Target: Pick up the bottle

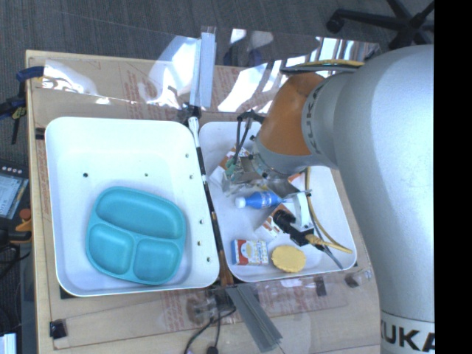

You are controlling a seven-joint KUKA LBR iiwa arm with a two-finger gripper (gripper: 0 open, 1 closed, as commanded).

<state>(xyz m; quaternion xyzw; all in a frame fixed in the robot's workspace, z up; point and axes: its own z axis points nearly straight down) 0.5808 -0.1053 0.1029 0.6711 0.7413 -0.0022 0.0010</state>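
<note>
A teal divided tray (136, 234) lay in the near part of the left bin (66, 146), whose far half stood open and white. A clear upright panel (205, 68) rose at the far end of the seam between the two bins. In the right bin (335, 220), the arm (354, 124) reached in from the right and covered most of the far half, its orange band (287, 124) hanging over the clutter. The gripper (237, 169) sat low at the bin's far-left corner, lost among small objects too tangled to name, and whether its fingers were spread or closed could not be made out. The bottle (258, 200), white with a blue body, lay on its side just near of the gripper, toward the bin's middle. Nearer still lay a small printed carton (251, 252) and a yellow round piece (287, 258), close to the near rim. The bins rested on a brown bench (96, 87), with dark grey carpet (110, 13) beyond and chair legs (383, 6) at the far right.
</note>
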